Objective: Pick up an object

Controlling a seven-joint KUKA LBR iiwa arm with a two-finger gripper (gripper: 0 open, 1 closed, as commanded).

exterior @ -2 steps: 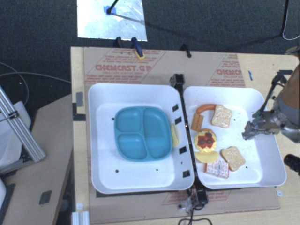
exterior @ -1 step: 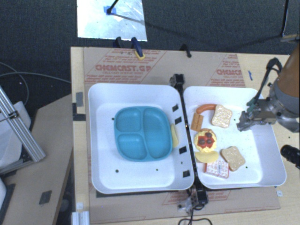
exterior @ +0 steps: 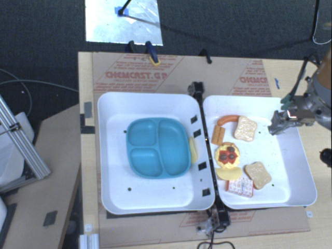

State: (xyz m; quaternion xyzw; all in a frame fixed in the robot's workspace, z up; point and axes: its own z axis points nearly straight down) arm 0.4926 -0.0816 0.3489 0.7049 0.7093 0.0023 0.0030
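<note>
Lowest in frame, red-and-white wafer pack (exterior: 239, 187) lies untouched among toy foods in the right white bin (exterior: 295, 160); grey two-finger gripper (exterior: 275, 126) hovers upper right, jaw state unclear; picking remains undone.

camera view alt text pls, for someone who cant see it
A grey robot arm's gripper hovers over the right white bin, which holds toy food including two bread slices. The left white bin holds a blue divided plate.
</note>
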